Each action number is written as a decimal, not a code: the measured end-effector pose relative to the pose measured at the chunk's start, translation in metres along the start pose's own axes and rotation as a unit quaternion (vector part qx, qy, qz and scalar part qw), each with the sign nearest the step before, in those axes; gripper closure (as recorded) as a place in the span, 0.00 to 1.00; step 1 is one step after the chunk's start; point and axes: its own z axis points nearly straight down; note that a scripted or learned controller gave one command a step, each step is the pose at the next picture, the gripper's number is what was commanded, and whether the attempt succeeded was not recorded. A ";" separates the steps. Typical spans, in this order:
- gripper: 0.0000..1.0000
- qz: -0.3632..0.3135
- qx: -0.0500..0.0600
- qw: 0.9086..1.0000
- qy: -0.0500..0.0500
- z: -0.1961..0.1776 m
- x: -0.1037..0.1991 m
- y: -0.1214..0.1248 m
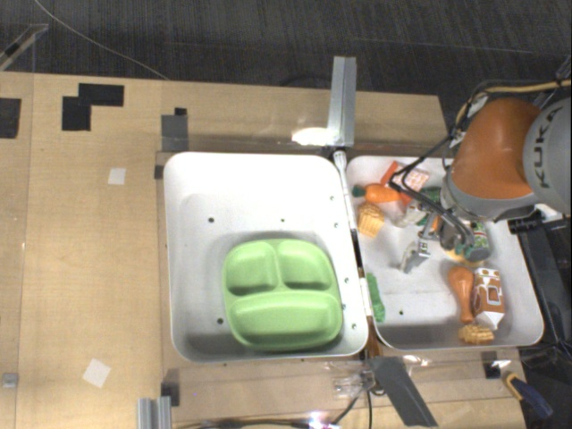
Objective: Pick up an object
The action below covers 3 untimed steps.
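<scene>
The right white bin (527, 324) holds several toy foods. An orange carrot (380, 193) and a yellow-orange piece (370, 221) lie at its upper left. A brown drumstick (462, 286), a brown-and-white box (488, 295) and a small tan piece (476, 333) lie at its lower right. A green piece (374, 295) rests against the left wall. My gripper (415, 257) hangs over a bare patch of the bin floor, between the yellow-orange piece and the drumstick. Nothing shows in its grasp. The arm's orange band (490, 146) hides the bin's upper right.
The left white bin (192, 195) holds a green compartment plate (281, 293) at its lower middle. A metal post (343, 96) stands at the back between the bins. A red-and-white packet (413, 181) and a green-blue item (478, 239) lie under the wrist.
</scene>
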 end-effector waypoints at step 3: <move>0.00 -0.027 -0.001 1.000 -0.003 -0.002 0.056 0.024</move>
